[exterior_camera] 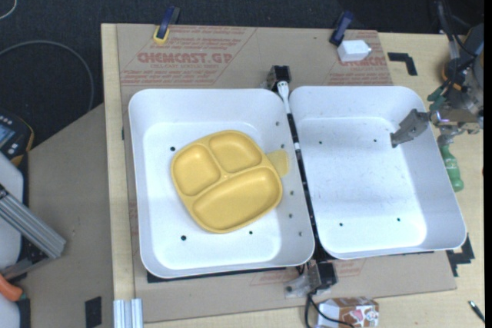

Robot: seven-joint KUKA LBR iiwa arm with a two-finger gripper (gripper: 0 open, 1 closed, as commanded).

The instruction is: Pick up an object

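Observation:
A yellow divided plate (225, 180) with three compartments lies flat in the left white bin (146, 165), roughly at its middle, with a small tab towards the divider between the bins. My gripper (410, 130) reaches in from the right and hangs over the upper right part of the right white bin (430, 230), far from the plate. I see nothing held in it.
A slim green object (452, 167) sits at the right bin's right rim, just below the wrist. A white block (354, 51) and two blue clamps (165, 23) (340, 28) sit on the cardboard bench behind the bins. Cables and clips lie at the front edge.

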